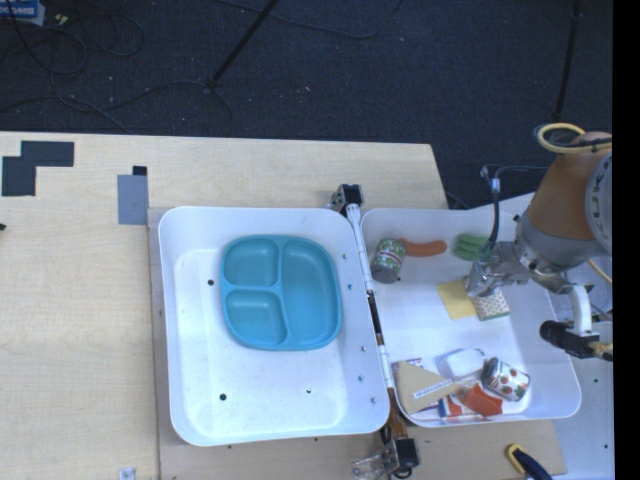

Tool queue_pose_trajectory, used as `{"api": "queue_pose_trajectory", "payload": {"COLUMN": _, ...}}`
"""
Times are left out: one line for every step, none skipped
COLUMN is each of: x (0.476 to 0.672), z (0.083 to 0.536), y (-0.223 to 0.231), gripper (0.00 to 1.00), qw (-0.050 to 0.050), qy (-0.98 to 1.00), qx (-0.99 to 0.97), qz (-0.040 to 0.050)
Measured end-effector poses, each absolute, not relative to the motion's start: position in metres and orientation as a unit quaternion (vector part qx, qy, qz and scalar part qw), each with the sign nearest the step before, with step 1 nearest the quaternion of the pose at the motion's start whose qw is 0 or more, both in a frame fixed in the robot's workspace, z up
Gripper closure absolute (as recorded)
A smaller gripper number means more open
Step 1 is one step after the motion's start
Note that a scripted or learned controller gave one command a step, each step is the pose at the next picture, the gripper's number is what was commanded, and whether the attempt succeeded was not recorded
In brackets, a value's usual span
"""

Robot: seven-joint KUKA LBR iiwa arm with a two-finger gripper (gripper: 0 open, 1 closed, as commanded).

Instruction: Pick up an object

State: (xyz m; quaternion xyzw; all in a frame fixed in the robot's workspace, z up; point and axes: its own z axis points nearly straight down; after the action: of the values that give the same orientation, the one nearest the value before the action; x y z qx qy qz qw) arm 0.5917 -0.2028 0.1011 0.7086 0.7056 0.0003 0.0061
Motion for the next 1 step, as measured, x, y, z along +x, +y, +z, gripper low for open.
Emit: {"api": "queue_pose_trajectory", "payload": {"x": 0.5991, "z": 0.0908, "y": -0.2066, "gripper": 1.0, "qw": 0.001, "qy": 0.706, "qx": 0.708, "qz": 0.0007}}
